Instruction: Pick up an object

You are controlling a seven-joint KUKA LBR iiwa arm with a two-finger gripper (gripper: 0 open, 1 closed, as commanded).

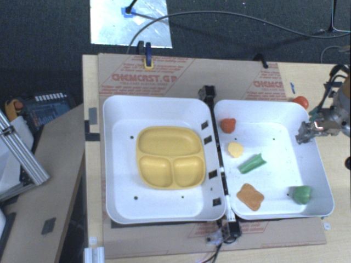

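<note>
Look to the right edge of the camera view and you find the gripper [307, 131] hanging at the right rim of the right bin [274, 119], about level with the bin's upper half, with the grey arm behind it running out of view; you cannot tell from here whether its fingers are apart or together, since the tip is small and blurred against the white wall, and nothing shows between them. Inside that right bin you have five loose things to choose from: a red-orange piece [227, 125] near the upper left corner, a pale yellow round piece [235, 149] just below it, a green elongated piece [252, 163] lying at a slant near the middle, an orange-brown flat piece [250, 196] toward the lower left, and a green rounded piece [301, 194] close to the lower right corner. All of them lie apart from one another and well apart from the gripper. Another red object [300, 101] sits outside the bin, just past its upper right corner on the bench. In the left bin [118, 147] you see a yellow divided tray [167, 156] lying flat near the middle, with one wide compartment at the top and two smaller ones below. Both bins rest on a brown cardboard sheet [164, 75] with red lettering, and a blue and yellow clamp [148, 55] holds its upper edge
</note>
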